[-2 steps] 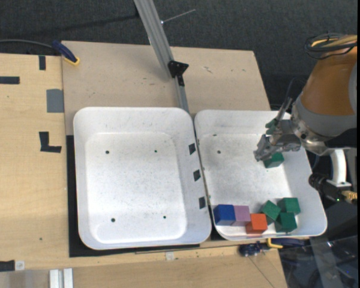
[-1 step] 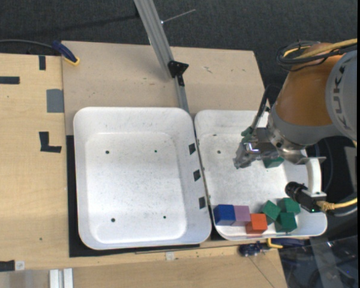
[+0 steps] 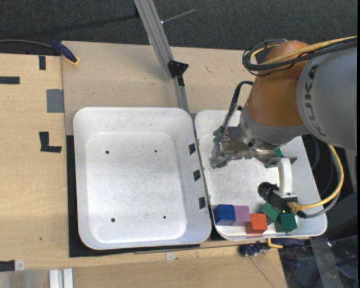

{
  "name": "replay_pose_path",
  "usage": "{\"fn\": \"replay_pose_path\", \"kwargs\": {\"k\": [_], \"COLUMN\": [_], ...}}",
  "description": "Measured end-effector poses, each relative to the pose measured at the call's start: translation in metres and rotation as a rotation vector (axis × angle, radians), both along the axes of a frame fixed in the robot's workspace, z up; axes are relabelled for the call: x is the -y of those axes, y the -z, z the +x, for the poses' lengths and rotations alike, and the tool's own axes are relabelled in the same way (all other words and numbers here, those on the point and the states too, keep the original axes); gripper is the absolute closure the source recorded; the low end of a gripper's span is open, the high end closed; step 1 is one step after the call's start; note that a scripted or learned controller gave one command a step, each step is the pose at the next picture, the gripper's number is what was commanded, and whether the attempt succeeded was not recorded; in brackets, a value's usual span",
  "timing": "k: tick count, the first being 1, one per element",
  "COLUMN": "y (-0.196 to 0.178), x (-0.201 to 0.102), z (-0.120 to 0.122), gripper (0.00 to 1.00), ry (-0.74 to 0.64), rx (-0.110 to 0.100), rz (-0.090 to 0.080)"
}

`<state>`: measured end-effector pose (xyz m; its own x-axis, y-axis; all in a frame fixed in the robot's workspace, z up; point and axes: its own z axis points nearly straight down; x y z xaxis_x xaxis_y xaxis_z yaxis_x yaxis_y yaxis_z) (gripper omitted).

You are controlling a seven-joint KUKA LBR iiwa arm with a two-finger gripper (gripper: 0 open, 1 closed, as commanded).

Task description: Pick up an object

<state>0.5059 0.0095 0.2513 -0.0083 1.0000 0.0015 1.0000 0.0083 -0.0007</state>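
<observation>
Four small blocks (image 3: 252, 218) sit well below your claw (image 3: 221, 155); its opening I cannot tell, so descending here risks grabbing nothing.

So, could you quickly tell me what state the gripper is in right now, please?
Gripper: over the right bin; whether it is open, closed or holding anything cannot be told.

Likely a robotics lab: taped bench (image 3: 24, 179), KUKA arm (image 3: 312, 95).

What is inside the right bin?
Along the right bin's near edge lie a blue block, lilac block, orange block and green blocks. The arm covers the bin's far part, so anything there is hidden.
</observation>
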Motion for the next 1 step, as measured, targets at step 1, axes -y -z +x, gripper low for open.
{"fn": "replay_pose_path", "kwargs": {"k": [1], "y": [0.0027], "x": [-0.0598], "z": [-0.0043], "gripper": [1.0], "ry": [0.0], "rx": [-0.002], "rz": [0.0]}}
